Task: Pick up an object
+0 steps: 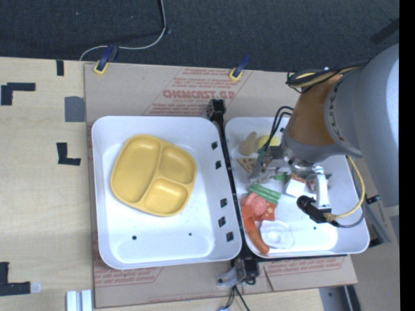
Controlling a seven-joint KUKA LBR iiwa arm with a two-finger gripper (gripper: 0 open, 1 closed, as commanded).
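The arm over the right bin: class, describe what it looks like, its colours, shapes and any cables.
The arm is a thick, rounded grey tube with an orange band above the wrist. Black and yellow cables loop round its lower end, over the right bin.

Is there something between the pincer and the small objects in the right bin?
Nothing visible. The pincer is already down among the pile of small objects in the right bin. The yellow tray lies apart in the left bin.
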